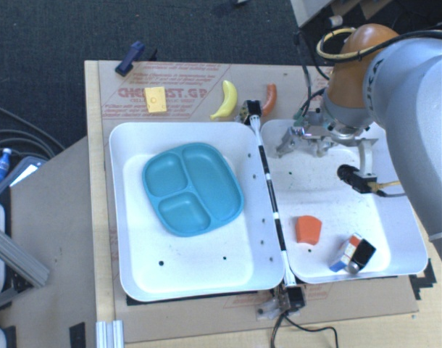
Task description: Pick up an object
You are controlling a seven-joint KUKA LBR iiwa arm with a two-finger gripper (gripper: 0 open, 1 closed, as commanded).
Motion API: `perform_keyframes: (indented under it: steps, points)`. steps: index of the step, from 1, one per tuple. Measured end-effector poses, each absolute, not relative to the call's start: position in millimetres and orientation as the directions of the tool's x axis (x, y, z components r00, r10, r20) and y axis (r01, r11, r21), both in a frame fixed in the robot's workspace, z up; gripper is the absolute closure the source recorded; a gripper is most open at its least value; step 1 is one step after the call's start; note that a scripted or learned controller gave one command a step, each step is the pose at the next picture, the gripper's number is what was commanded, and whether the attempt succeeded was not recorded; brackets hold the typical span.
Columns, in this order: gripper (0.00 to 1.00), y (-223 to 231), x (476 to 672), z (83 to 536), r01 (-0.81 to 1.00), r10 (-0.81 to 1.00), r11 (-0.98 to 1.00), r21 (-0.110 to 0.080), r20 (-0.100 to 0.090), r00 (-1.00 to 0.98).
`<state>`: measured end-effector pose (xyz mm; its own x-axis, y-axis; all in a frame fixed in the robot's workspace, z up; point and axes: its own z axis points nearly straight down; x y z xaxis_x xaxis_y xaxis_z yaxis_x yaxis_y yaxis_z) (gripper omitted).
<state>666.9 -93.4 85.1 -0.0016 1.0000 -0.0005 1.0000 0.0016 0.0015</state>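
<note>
- Camera view: the gripper [302, 138] sits low over the far end of the right bin [395, 267], hanging from the grey arm [417, 107] that reaches in from the right under its orange band [357, 60]. How far the hand is open cannot be told here, and nothing shows between its tips.
- Camera view: the likeliest thing to pick, as I judge it, is the orange block [308, 229], which lies on the floor of the right bin toward the near end, beside the divider [268, 187]. From the gripper it lies almost straight toward the camera and well apart, so the coming move turns on a travel along the bin's length before any descent.
- Camera view: the block looks squat and matte, with no strong long axis, so the approach angle should matter little.
- Camera view: a small boxy object [353, 254] in white, blue, red and black lies near the block, further from the divider and tilted across the bin; it is a second candidate, and further from the gripper.
- Camera view: the left bin [134, 267] carries a smooth blue divided plate [192, 187] with three compartments.
- Camera view: behind the bins, on the brown board [170, 89], rest a glossy yellow banana [224, 100], an orange sausage-like piece [269, 98] and a flat yellow square [155, 101].
</note>
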Motion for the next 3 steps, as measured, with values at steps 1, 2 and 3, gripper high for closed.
perform_keyframes:
  steps: [1,2,3]
  points:
    - [0.0,-92,589.1,84,1.0,1.0,-0.001,-0.003,0.001,0.001]
    - [1.0,-91,589.6,94,1.0,1.0,-0.001,-0.001,0.001,0.001]
    - [0.0,-91,589.5,94,1.0,1.0,-0.001,-0.001,0.001,0.001]
